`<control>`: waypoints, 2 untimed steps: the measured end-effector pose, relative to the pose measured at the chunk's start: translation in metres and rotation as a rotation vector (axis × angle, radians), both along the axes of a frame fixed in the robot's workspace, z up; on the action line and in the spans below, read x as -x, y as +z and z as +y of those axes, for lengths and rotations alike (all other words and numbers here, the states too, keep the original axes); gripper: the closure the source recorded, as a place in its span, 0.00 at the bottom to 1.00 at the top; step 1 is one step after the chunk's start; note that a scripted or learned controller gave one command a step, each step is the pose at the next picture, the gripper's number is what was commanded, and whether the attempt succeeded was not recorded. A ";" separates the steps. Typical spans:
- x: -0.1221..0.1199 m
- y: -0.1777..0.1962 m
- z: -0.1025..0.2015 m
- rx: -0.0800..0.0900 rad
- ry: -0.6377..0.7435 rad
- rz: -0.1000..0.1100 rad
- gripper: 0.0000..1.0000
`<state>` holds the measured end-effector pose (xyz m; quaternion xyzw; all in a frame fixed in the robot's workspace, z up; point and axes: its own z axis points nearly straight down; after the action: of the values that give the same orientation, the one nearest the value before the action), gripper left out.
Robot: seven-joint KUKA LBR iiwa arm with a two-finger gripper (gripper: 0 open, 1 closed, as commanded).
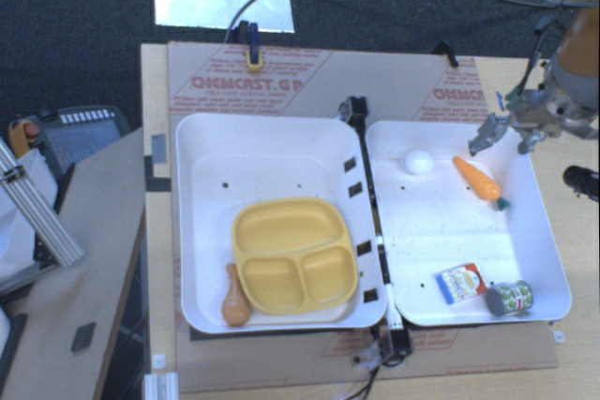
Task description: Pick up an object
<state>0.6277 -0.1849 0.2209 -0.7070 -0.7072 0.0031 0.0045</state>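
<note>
Looks like it's only lining up: the pincer [507, 135] hangs spread and holding nothing over the right bin [553, 248]'s far edge, I think, with the carrot [477, 180] just below-left, so next it needs to drop down and straddle that.

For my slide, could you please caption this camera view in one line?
Open pincer hovers above the right bin near a toy carrot, white ball, carton and can.
</note>
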 end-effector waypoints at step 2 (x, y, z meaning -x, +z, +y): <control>-0.001 -0.045 0.011 0.001 0.005 -0.009 0.00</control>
<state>0.6285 -0.1739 0.1760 -0.7051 -0.7091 0.0003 0.0006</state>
